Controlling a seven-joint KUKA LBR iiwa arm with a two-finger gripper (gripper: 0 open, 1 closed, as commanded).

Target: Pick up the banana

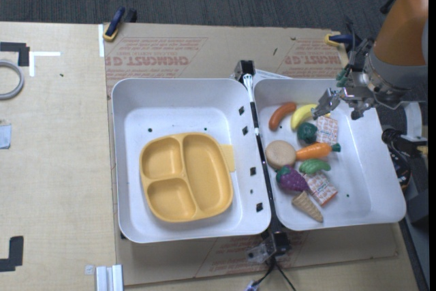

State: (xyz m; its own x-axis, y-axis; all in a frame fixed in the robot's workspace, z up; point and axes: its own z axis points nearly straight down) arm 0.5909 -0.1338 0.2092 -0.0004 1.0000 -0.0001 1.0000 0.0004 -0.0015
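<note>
The counter (48, 167) carries 2 shallow white bins side by side; the left bin (129, 167) holds a yellow tray (185, 177) with 3 compartments; the right bin (368, 180) holds a cluster of toy food. The arm (402, 31) reaches in from the right, its gripper (338, 97) hovering over the upper part of the right bin, just right of the banana (302, 116); its fingers appear slightly apart with nothing between them, though the glare and small size leave this uncertain.

The banana lies near the top of the cluster, touching the red sausage (281, 115) on its left and the dark green piece (308, 132) just below it; a printed packet (328, 128) sits just to its right, with the carrot (315, 150) beneath.

My judgement is that crowding is the main risk; a descending finger could land on the sausage or the packet rather than beside the banana, or pinch 2 items at once; the banana's curved, smooth skin could also slip out of a shallow pinch.

The gripper's fingertips blur against the bin wall; the arm's upper part is cut off at the frame edge; the banana's lower end is partly hidden by the green piece.
</note>
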